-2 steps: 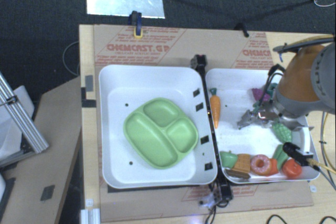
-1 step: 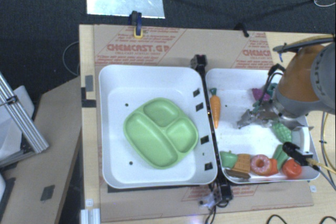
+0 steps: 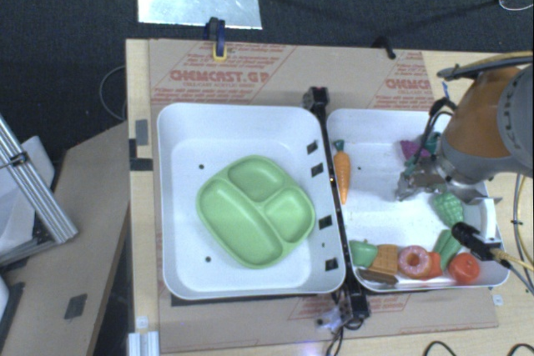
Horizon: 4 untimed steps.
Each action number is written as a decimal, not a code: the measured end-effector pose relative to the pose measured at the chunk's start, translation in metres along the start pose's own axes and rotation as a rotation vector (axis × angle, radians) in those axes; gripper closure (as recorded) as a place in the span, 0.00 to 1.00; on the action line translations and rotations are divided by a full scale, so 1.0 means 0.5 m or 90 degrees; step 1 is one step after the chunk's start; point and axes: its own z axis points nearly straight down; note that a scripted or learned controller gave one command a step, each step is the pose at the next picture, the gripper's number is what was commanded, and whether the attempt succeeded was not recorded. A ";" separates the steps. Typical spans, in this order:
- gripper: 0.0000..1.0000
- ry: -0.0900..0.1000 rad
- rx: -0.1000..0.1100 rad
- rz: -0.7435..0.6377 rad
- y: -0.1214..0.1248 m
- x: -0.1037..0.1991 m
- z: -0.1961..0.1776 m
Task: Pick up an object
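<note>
The claw (image 3: 406, 186) hangs low in the right bin (image 3: 367, 129), its spread impossible to tell; descending onto bare floor beside the purple toy (image 3: 410, 149) risks an empty grasp.

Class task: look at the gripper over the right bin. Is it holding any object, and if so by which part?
It cannot be told: the two-finger gripper hangs low over the right white bin, and no object is visibly between its fingers.

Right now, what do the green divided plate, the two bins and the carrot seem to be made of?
Green divided plate: likely moulded plastic, matte pale green with smooth rounded compartment walls.
White bins: probably thin formed plastic, with soft rounded corners and a slight sheen.
Carrot: seemingly toy plastic, with uniform orange colour and a tidy green tip; too small to be sure.
</note>
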 end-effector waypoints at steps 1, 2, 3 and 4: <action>1.00 -0.001 -0.002 -0.002 -0.005 0.002 -0.127; 1.00 -0.001 -0.003 -0.003 0.019 0.007 -0.234; 1.00 0.000 0.000 -0.003 0.021 0.007 -0.259; 1.00 0.001 0.002 -0.005 0.012 0.100 -0.243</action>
